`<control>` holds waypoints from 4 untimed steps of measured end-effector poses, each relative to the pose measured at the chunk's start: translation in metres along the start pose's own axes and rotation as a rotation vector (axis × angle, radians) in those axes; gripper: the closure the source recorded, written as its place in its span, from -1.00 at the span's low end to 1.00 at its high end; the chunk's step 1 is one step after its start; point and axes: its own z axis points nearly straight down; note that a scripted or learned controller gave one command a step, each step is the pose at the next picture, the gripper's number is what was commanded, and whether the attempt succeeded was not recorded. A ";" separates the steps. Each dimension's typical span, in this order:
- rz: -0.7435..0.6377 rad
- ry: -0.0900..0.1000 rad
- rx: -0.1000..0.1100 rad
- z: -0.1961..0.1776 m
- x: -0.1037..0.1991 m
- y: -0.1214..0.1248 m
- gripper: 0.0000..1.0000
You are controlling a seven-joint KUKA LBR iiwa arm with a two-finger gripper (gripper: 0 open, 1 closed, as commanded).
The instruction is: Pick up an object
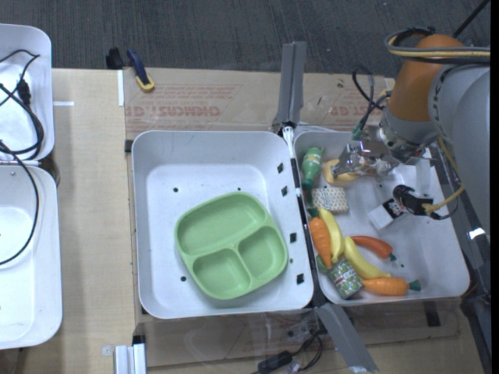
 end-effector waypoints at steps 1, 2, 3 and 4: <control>0.008 0.003 0.000 0.000 -0.004 0.001 -1.00; 0.006 -0.001 -0.002 0.000 -0.005 0.001 -1.00; -0.006 -0.007 -0.004 0.001 -0.003 0.000 -1.00; -0.036 0.002 0.003 0.000 -0.009 0.000 -1.00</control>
